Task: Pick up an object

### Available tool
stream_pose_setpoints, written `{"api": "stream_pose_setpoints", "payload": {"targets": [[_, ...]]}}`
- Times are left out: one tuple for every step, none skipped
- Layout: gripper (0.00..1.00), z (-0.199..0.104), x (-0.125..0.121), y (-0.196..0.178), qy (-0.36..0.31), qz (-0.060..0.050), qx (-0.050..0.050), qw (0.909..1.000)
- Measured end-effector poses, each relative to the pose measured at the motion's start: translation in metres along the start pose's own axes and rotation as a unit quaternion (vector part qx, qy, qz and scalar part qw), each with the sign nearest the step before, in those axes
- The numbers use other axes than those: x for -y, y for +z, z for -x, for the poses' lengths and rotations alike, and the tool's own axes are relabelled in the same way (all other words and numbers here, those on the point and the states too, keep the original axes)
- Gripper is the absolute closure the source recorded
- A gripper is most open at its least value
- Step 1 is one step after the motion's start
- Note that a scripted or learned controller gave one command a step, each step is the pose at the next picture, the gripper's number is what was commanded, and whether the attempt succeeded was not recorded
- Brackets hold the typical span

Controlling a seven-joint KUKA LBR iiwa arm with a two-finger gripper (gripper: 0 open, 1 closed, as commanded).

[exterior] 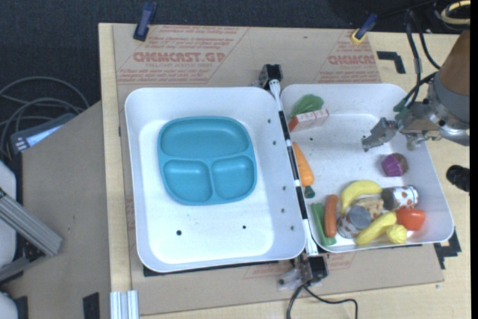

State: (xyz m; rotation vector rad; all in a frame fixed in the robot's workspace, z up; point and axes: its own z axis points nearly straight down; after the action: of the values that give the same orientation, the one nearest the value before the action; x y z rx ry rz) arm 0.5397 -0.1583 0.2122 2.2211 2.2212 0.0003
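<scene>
My gripper (379,134) hangs over the right bin (351,104), reaching in from the right, with its grey fingers pointing left above bare bin floor. Nothing shows between the fingers. A purple plum-like object (393,164) lies just below and right of the fingertips. A green item (308,104) and a small red and white box (309,119) sit at the bin's upper left. An orange carrot (302,165) lies along the left wall. A heap at the bin's front holds a yellow banana (361,191), a red tomato (411,219), another carrot (331,215) and several more pieces.
The left bin (149,228) holds a blue three-compartment plate (207,159). A black divider (287,153) runs between the bins. Cables (418,48) hang near the arm at the upper right. Clamps (143,20) sit at the board's far corners.
</scene>
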Motion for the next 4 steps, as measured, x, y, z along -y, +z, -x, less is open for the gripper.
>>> {"api": "stream_pose_setpoints", "payload": {"targets": [[0.0,-0.021,0.03,0.128,0.0,0.0,0.0,1.0],[0.0,0.014,-0.027,0.054,0.0,0.001,0.001,1.0],[0.0,0.055,-0.022,0.057,0.0,0.001,0.001,1.0],[0.0,0.06,-0.017,0.128,-0.002,-0.002,-0.005,1.0]]}}
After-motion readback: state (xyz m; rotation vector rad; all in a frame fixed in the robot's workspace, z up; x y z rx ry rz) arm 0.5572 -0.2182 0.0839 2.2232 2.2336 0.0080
